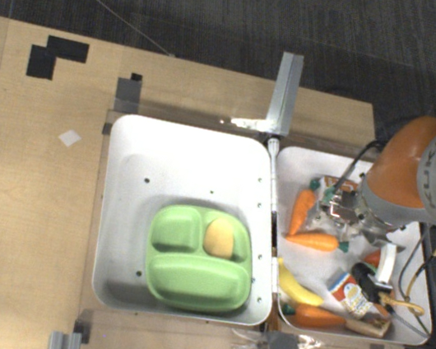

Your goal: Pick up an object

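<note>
My gripper [335, 213] hangs low inside the right bin [286, 166], near its far left part. It sits right over two orange carrots: one [301, 212] stands lengthwise by the bin's left wall, the other [312, 240] lies crosswise just below the gripper. The wrist hides whatever is directly beneath it. I cannot make out anything held.
Nearer the front of the right bin lie a yellow banana [298, 286], another orange carrot [316, 316] and a small printed carton [353, 298]. The left bin [126, 195] holds a green divided plate [195, 278] with a yellow round fruit [221, 237] in one compartment.
</note>
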